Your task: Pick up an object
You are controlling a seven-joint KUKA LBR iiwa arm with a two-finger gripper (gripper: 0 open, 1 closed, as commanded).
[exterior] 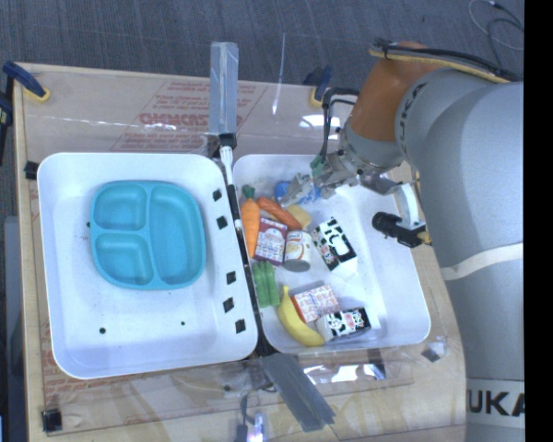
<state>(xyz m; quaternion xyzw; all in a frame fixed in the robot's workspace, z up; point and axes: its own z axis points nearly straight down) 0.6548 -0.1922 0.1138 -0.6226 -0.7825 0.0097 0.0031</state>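
White plastic forms the two bins, and the right bin (401, 284) serves as the landmark. Inside it, near its far wall, the gripper (306, 184) hangs low over the clutter; whether the fingers are spread or closed cannot be told, nor whether anything sits between them. Just below the gripper lie a carrot (250, 221), a small can (297, 249) and a black-and-white carton (333, 243). Toward this bin's near wall rest a banana (296, 322), a green vegetable (265, 284) and a second patterned carton (347, 322). Left of the right bin, the other bin (64, 330) carries a turquoise divided plate (148, 232).
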